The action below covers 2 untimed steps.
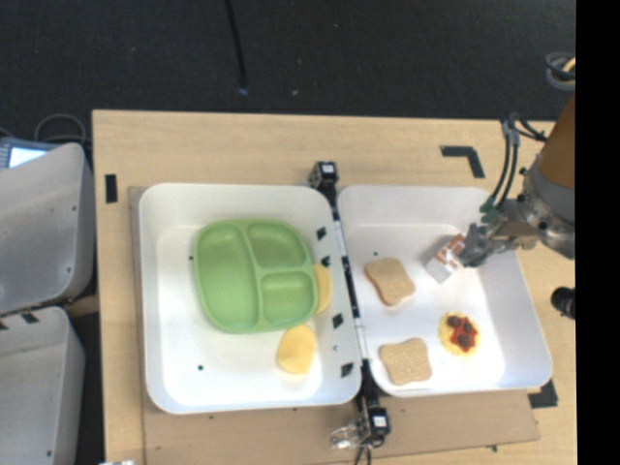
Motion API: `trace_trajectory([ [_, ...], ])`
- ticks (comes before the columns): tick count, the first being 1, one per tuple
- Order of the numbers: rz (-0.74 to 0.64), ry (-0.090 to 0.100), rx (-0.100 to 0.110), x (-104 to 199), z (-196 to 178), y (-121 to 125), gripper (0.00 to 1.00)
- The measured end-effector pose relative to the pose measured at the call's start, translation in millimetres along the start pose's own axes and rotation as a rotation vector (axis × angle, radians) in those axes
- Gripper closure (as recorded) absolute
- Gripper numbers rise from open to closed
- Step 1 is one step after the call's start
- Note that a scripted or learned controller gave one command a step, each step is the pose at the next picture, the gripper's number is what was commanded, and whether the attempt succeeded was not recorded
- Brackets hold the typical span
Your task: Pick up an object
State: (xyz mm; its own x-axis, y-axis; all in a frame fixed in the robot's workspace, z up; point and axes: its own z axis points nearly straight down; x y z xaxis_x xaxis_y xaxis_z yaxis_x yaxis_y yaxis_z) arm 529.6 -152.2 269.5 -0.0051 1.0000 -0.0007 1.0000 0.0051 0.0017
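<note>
Two bread slices [389,281] lie flat in the right bin [513,289], so the pincer [453,256] hovers nearby; can't tell its grip.

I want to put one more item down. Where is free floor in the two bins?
Right bin: free along its far wall. Crowded near the gripper, two bread slices and small pizza. Left bin: free strip left of the green tray.
</note>
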Motion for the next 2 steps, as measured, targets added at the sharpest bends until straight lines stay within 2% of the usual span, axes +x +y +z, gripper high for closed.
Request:
trace_trajectory([
  [2,-0.002,0.002,0.001,115,21,-3,1.0],
])
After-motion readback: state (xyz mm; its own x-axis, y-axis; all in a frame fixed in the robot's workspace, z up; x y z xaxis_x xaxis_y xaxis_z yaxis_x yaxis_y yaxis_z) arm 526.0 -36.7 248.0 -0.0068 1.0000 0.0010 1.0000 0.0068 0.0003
